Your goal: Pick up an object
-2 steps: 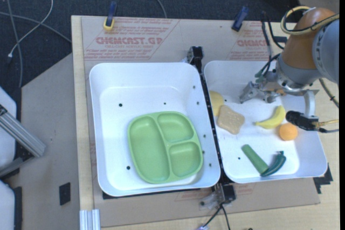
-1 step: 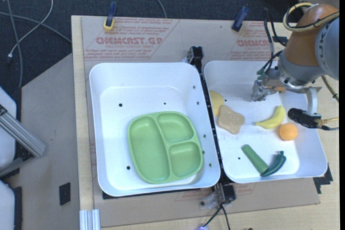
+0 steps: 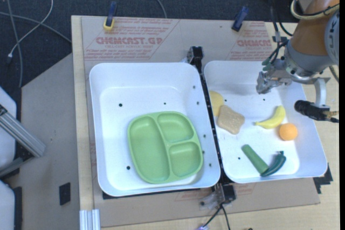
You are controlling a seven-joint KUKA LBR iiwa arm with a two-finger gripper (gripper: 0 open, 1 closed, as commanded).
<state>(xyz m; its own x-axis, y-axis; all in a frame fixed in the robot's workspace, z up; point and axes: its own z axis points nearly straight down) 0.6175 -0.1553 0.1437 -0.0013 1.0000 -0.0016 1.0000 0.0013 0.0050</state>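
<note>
The right bin point(image 3: 310, 169) holds a yellow banana point(image 3: 272, 118), an orange ball point(image 3: 288, 132), a tan bread-like piece point(image 3: 230, 119), a pale yellow item point(image 3: 215, 100) by the divider, and a green vegetable point(image 3: 261, 160) near the front. My gripper point(image 3: 264, 85) hangs over the bin's back part, above and behind the banana, with nothing visibly held. The arm's orange band point(image 3: 318, 5) rises at the upper right.
The left bin point(image 3: 108, 83) holds a green divided plate point(image 3: 164, 145). A black clamp point(image 3: 195, 55) sits at the back where the bins meet. Blue and yellow clips point(image 3: 110, 15) pin the cardboard point(image 3: 161, 35) behind the bins.
</note>
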